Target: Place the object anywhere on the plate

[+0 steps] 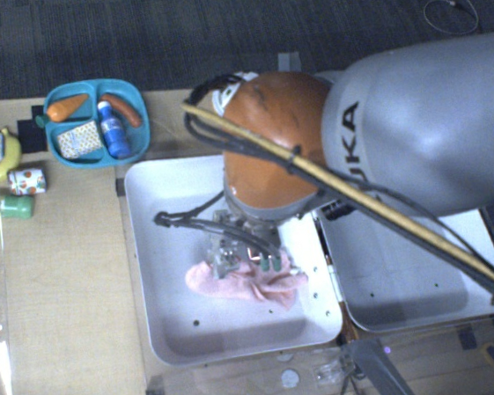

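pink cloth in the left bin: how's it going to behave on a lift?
The pink cloth lies crumpled and folded on the floor of the left bin, so it is probably floppy and would drape and hang from one pinch point. It looks thin, likely light. With the gripper right over it, a pinch may catch only one fold and slip off.

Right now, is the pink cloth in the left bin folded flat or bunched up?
Bunched up. The pink cloth lies in a crumpled heap with uneven folds on the left bin floor, directly under the claw.
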